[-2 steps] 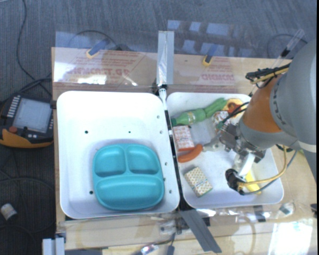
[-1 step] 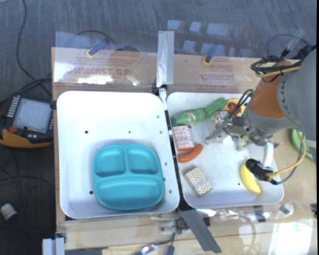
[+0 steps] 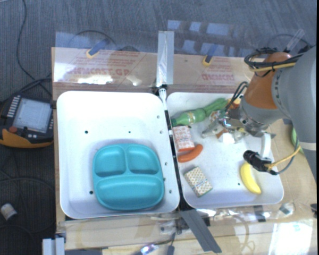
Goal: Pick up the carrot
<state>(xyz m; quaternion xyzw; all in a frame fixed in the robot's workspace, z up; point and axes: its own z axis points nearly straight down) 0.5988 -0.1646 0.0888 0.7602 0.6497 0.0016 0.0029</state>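
Grey carpet all round, cables trailing, a tabletop (image 3: pixel 117 68) of taped cardboard carrying two white bins side by side. Carrot (image 3: pixel 190 153) lying flat in the right bin (image 3: pixel 223 195), hard by the divider, just below a small printed packet (image 3: pixel 182 137) and touching or nearly touching it. Likely light, stiff and smooth-skinned, so prone to roll or slip; best taken across the thick middle, fingers set either side of its short width, away from the packet. Spreading outward: one patterned box (image 3: pixel 198 180) below the carrot, one green bottle (image 3: pixel 199 114) lying above it, one banana (image 3: pixel 250 179) near the right wall, one small white-and-orange object (image 3: pixel 227 137) under the arm, too blurred to name. End effector (image 3: pixel 227 123) low over the upper middle of the right bin, near the bottle and well apart from the carrot; whether parted or closed, cannot tell, and nothing plainly gripped. One teal divided plate (image 3: pixel 128 175) in the left bin (image 3: pixel 74 116). One handheld controller (image 3: pixel 25 120) on the floor at left.
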